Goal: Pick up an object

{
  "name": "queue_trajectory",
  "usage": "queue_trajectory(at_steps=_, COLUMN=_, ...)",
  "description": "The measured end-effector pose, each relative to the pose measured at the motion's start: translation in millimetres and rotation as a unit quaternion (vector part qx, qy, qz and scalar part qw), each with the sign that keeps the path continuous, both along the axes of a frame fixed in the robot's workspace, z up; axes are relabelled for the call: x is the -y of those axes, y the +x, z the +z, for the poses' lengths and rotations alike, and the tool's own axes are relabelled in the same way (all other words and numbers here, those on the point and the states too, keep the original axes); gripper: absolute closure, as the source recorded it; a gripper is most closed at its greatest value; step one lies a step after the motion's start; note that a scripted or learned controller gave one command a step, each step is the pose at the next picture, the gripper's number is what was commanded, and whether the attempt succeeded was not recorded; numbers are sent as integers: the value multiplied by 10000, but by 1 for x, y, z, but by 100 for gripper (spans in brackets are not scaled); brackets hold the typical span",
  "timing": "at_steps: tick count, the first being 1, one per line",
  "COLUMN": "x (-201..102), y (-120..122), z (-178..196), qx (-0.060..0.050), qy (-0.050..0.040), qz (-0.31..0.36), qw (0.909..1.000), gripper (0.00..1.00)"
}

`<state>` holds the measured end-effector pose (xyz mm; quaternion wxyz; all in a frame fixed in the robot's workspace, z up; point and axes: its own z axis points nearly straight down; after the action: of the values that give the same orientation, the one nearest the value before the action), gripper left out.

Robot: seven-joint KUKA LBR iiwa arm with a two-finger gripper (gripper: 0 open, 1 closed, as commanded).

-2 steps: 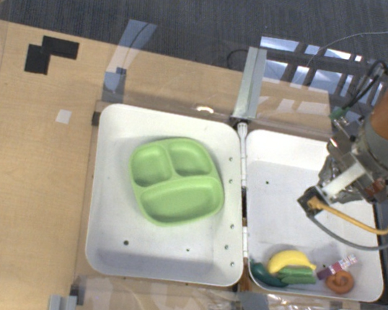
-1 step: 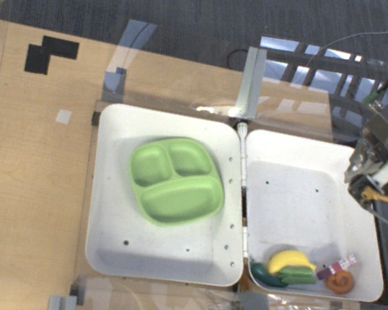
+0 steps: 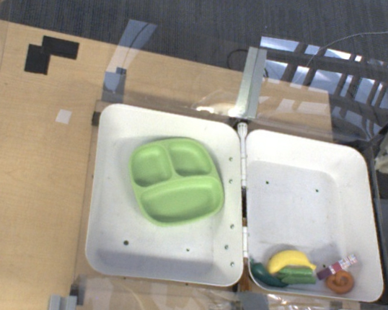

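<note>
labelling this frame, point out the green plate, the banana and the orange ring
green plate (image 3: 177,180), camera view, on the ridge between its compartments
banana (image 3: 291,260), camera view, on the middle of its yellow curve
orange ring (image 3: 339,282), camera view, on its rim, near the right bin's front corner

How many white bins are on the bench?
2. The left bin holds a green divided plate. The right bin sits right beside it, with a yellow banana and other small toys bunched at its near edge.
</note>
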<state>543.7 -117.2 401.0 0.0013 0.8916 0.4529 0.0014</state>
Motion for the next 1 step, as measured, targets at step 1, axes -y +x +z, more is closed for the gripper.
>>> queue_trajectory(at_steps=1, x=27, y=44, z=35, qx=6, qy=-4, qz=632, qw=9980, gripper=100)
